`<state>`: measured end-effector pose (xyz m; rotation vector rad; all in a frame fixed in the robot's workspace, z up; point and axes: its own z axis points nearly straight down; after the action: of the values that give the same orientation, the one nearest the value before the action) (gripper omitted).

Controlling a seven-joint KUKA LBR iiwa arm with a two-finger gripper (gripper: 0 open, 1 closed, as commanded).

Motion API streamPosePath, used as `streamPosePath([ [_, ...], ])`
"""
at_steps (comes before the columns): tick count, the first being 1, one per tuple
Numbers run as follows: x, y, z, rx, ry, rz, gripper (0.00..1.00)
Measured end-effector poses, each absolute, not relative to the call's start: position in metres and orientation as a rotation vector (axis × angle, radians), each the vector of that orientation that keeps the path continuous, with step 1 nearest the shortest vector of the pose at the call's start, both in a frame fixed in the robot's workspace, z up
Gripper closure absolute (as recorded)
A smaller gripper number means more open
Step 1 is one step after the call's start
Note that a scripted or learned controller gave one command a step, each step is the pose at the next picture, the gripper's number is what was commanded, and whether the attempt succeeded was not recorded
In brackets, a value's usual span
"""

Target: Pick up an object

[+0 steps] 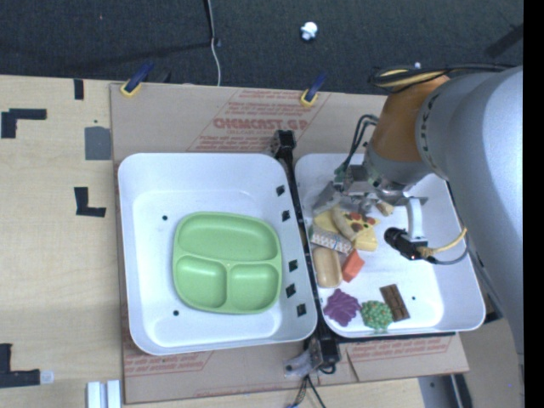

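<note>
Cardboard-covered bench (246, 126) (dark carpet behind); hand (348, 195) over toys, its grip I cannot tell.

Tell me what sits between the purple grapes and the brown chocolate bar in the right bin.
The camera view shows a green broccoli piece between the purple grapes and the brown chocolate bar, near the right bin's front edge.

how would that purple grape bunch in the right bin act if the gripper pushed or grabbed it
The purple grape bunch looks like moulded toy food, so probably light and stiff. Its lumpy surface may let fingers slip. Lying flat, it would likely slide rather than roll.
</note>
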<state>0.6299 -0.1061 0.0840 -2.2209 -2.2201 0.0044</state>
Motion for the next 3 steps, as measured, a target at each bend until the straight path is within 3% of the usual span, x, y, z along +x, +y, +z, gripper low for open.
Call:
streamPosePath([
  [1, 0.551, -0.143, 0.175, -2.226, -2.216, 0.003, 0.0],
  [2, 0.542, -0.135, 0.087, -2.23, -2.223, -0.011, 0.0],
  [3, 0.497, -0.108, 0.085, -2.222, -2.221, 0.002, 0.0],
])
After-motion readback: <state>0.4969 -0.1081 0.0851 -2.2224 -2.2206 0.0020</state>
